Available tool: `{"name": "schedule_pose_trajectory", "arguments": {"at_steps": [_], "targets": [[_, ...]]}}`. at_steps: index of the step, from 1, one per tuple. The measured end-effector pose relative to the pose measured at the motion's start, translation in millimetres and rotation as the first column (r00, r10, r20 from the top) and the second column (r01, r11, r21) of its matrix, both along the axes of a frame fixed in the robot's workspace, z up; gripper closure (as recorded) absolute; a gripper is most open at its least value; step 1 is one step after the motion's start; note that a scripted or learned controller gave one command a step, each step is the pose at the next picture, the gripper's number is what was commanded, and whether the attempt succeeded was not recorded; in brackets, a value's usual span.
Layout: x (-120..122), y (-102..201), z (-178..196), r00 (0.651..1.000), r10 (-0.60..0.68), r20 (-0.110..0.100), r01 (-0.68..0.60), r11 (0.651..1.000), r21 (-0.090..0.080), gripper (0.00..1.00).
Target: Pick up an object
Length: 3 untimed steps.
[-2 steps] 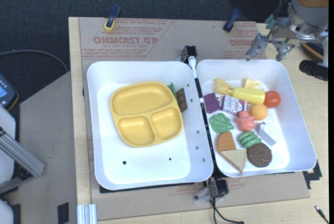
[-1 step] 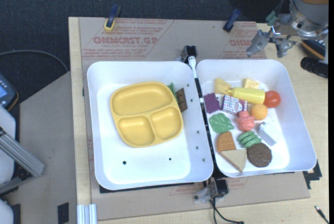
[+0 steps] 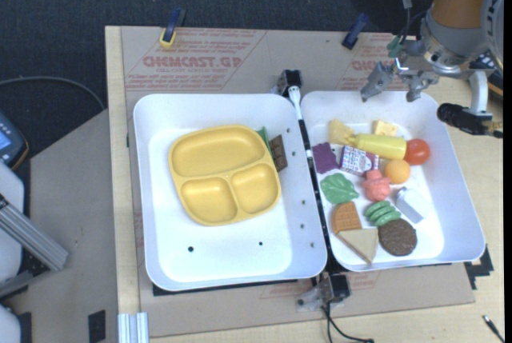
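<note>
Above the right bin's [image 3: 456, 173] far edge, the tool [image 3: 393, 82] hangs released, fingers spread, grasping nothing. Toy food, such as the yellow bottle [image 3: 382, 145], lies below in this bin; picking is not yet done.

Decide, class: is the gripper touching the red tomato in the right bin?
Apart. The camera view shows the gripper open above the right bin's far rim, with bare white floor separating it from the red tomato.

open fingers [image 3: 392, 88] above toy food [image 3: 372, 189]
</note>
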<state>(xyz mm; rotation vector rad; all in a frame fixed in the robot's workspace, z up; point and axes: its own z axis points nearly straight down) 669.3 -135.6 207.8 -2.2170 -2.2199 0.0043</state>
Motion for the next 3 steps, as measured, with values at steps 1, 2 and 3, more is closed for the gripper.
{"name": "schedule_pose_trajectory", "arguments": {"at_steps": [1,2,3], "targets": [[3.3,-3.1,-43.6,1.000,-0.001,0.000,0.001,1.000,0.000,0.00],[-2.6,-3.1,-106.6,1.000,-0.001,-0.003,0.001,1.000,0.000,0.00],[0.8,-4.7,-115.8,1.000,-0.001,0.011,0.001,1.000,-0.005,0.00]]}}
